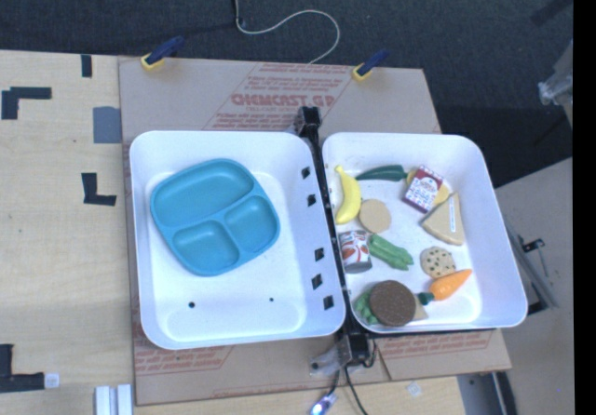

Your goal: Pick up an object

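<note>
Two white bins sit side by side, and the right bin holds every candidate for the pick. Nearest the camera lies a dark brown round patty on a scrap of green, with an orange carrot just beside it and a speckled cookie touching the carrot's far side. Next back come a small can against the dividing wall and a green pod just beside it. Then come a tan disc and a cheese wedge. Farthest back are a yellow banana, a red carton and a dark green pepper. The left bin bears only a blue divided plate. Beyond both bins a cardboard sheet is held by two clamps. I judge the task to be at its opening step, since nothing is lifted and every piece rests on the bin floor. The next move calls for choosing one piece and bringing the gripper in from the right and down over it. The cheese wedge or the carrot looks the easiest, being on the arm's side. The can and banana hug the wall, which would hinder a clean closing around them.
</note>
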Controlling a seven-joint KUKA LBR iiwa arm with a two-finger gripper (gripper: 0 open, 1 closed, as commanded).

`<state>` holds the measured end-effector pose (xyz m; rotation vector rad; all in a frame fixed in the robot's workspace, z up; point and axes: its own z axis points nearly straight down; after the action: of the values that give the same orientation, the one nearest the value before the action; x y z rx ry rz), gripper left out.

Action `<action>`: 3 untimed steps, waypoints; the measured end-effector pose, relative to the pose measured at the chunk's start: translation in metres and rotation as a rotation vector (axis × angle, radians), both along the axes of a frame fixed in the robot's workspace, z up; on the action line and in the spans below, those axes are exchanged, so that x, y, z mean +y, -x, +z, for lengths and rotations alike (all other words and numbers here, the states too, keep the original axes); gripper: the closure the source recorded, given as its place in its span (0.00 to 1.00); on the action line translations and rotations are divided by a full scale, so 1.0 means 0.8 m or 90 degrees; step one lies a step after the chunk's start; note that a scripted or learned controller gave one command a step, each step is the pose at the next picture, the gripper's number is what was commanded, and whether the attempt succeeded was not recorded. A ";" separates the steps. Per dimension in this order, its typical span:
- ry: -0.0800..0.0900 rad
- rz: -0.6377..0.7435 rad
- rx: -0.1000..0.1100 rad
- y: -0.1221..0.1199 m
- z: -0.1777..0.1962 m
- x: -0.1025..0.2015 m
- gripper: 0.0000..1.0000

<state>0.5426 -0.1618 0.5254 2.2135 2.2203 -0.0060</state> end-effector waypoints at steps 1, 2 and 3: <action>0.001 0.000 0.000 -0.001 0.012 0.000 1.00; 0.001 0.001 -0.001 -0.001 0.025 0.001 1.00; 0.002 0.001 -0.001 -0.002 0.038 0.001 1.00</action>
<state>0.5441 -0.1612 0.5559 2.2087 2.2188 -0.0078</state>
